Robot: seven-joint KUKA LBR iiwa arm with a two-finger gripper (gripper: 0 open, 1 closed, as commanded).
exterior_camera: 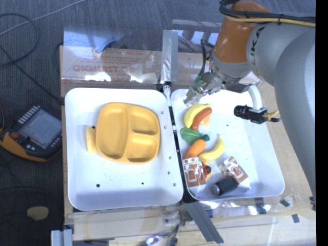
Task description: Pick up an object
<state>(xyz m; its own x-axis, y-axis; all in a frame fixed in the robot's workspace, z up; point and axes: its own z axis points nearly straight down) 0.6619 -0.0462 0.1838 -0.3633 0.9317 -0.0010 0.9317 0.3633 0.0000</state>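
Observation:
My gripper hangs over the far left corner of the right bin, just above a yellow and orange toy fruit. Its fingers look spread, with nothing between them. Below the fruit lie a green toy piece, an orange carrot and a small yellow banana. Nearer the front sit two patterned packets and a black cylinder.
A yellow divided plate lies in the left bin. A black fitting sticks out from the arm over the right bin. The grey arm covers the right bin's far right side. A handheld pendant lies on the floor to the left.

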